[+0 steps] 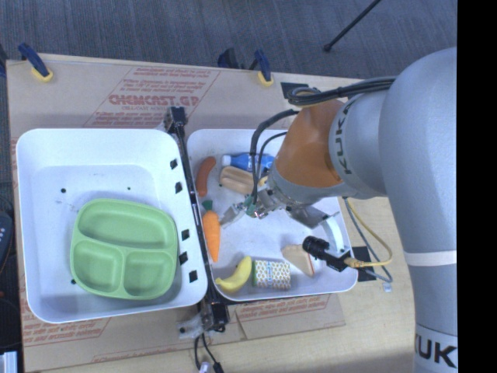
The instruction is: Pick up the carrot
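Here the arm (373, 138) covers much of the right bin (342, 282), hiding the bin's far right corner and part of its floor. The tool (237, 212) projects from under the wrist toward the left; it is small and partly blurred, so whether it is apart or together cannot be determined. The tool tip lies just beside the carrot (211, 235), to its right, with nothing visibly clamped in it.

The carrot lies on the floor of the right bin, along the left wall, lengthwise, with its green end pointing toward the far side. Beyond it, against the same wall, lies a reddish sausage (204, 176). A tan block (236, 179) sits near the sausage, touching the edge of the arm, and a blue object (247, 162) behind it is partly cut off by the arm, so its kind is unclear. At the near wall lie a banana (237, 276), a patterned cup on its side (272, 273) just beside the banana, and a pale wedge-shaped piece (299, 259) further right. A black part with a yellow cable (326, 253) overhangs the bin's near right area.

The left bin (31, 162) holds a green divided plate (123, 249), resting on the floor toward the near side.

Both bins stand on a cardboard-covered table (93, 84). Blue clamps (35, 61) grip the far edge of the cardboard.
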`<state>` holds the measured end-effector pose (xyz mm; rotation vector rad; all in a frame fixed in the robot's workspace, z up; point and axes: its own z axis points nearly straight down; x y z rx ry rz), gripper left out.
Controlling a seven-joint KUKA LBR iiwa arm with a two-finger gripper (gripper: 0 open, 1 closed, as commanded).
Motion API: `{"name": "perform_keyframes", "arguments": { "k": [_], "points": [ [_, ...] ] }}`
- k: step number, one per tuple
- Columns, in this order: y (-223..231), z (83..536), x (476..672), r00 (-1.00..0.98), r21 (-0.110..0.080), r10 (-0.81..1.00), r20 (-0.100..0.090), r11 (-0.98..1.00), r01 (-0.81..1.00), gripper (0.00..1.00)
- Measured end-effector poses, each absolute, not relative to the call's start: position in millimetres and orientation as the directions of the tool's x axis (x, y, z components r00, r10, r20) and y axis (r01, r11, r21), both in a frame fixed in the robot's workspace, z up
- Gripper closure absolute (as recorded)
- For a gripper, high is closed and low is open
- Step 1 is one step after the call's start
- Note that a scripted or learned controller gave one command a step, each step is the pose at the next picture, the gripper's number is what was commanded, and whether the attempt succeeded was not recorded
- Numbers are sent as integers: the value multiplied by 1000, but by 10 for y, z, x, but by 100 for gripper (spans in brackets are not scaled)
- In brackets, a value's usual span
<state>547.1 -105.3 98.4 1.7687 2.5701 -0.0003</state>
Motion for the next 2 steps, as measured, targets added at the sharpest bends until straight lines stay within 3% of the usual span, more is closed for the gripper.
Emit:
{"name": "perform_keyframes", "arguments": {
  "k": [1,2],
  "points": [
    [-1054,917,5398,46,-1,999,0,-46,999,0],
    [-976,921,5237,198,-2,980,-3,-198,980,0]
  ]
}}
